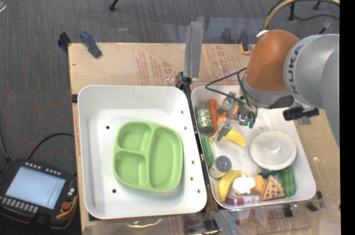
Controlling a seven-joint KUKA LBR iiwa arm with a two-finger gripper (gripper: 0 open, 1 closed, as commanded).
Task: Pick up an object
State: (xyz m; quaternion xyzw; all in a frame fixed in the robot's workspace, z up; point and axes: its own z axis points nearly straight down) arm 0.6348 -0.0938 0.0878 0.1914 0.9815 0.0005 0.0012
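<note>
Two bins: a left bin (89, 117) and a right bin (308, 173) are seen side by side on the bench.
Left bin contents: a green divided tray (148, 156) lies alone on the white floor.
Right bin contents: toy food is crowded here, with a yellow banana piece (236, 138), a carrot (213, 108), a small can (203, 118), a cucumber (207, 152), a white lidded bowl (272, 149), a grey round lid (222, 164), a lemon-like piece (225, 184) and a waffle wedge (272, 188).
Arm: the wrist is lowered over the upper part of the right bin.
Gripper (227, 129): it is placed just above the banana piece, beside the carrot and can.
Jaws: their spread cannot be told; the tips are blurred against the clutter.
Task's thing: no object is seen lifted; the likeliest candidates are judged to be the banana piece or the carrot, both resting in the bin.
Progress: the approach appears made; closing, gripping and lifting are judged as left to do.
</note>
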